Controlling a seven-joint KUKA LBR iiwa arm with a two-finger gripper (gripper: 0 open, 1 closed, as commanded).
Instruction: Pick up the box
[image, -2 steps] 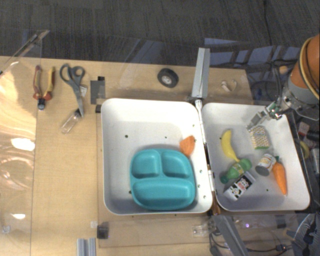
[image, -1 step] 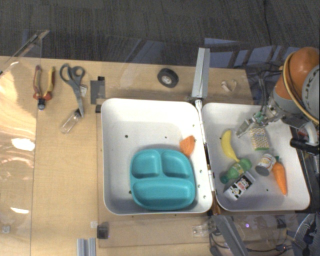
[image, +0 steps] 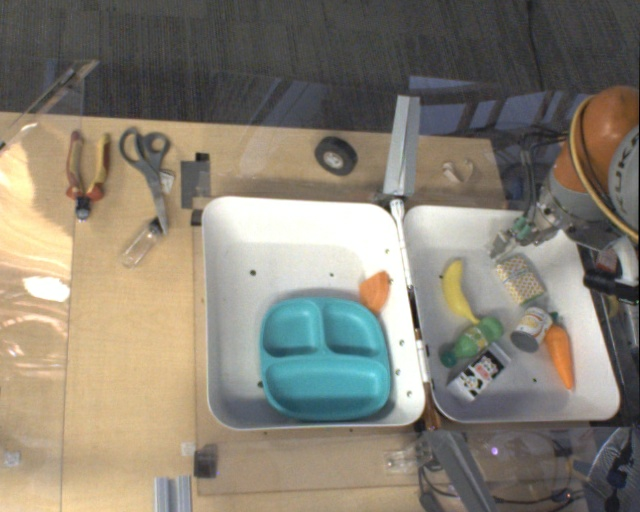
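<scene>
Your gripper (image: 512, 236) hangs over the far part of the right bin (image: 600, 405), and its two thin fingers stand a little apart with nothing between them. The arm (image: 600, 150) comes in from the right edge, so the wrist sits behind and to the right of the fingertips.

The box (image: 519, 278) you are after lies just below the gripper in this view, slightly to its right, flat on the bin floor. It is the speckled, pale block, and its long axis runs on a diagonal, from the end nearest the fingertips down and away toward the right. That near end looks almost under the fingers, though whether they touch it is hard to tell. Lying flat with a broad face up, it likely offers its narrow sides for a pinch across the short axis.

Further below the gripper you see a banana (image: 457, 290) to the left, a green bottle (image: 472, 341), a small dark carton (image: 477, 373), a can (image: 531, 326) and a carrot (image: 560, 355). Well off to the left, the other bin holds a teal tray (image: 325, 360) and an orange piece (image: 375, 291).
</scene>
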